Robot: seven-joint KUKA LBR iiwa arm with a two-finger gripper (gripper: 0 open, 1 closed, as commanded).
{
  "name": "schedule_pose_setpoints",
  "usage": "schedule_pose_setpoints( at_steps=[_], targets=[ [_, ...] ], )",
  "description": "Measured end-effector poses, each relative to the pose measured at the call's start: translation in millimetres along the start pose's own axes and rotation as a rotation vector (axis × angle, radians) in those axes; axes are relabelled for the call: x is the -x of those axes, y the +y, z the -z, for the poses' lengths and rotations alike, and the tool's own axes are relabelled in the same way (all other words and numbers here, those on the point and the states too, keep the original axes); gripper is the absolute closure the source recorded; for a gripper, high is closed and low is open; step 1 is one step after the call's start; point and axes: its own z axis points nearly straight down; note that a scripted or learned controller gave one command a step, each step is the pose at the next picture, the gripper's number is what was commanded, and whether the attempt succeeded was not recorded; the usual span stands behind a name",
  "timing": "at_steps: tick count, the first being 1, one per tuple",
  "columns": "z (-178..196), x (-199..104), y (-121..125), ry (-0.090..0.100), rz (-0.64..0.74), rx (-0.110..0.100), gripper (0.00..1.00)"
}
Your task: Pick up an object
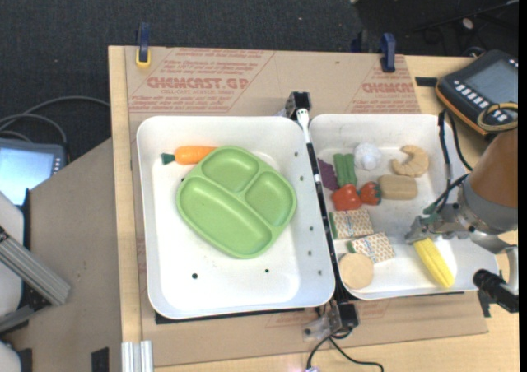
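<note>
Yellow corn cob (435, 262), lying flat & slanted in R bin (461, 284) near its front-right corner, ridged kernels visible; upper end just beside gripper (422, 229) tips, contact unclear.

Looks like a robotics lab. Plywood bench (247, 82) clamped at its far edge with blue clamps (143, 43), a teach pendant (486, 90) lying at the right. Loose cables (49, 111) trailing over dark carpet, toy food filling one white bin (428, 127).
</note>
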Motion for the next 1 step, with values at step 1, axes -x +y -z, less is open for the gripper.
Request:
schedule_pose_setpoints(
  at_steps=[1],
  targets=[
    [-10.8,-63.2,30.1,0.000,0.008,0.001,1.00]
  ],
)
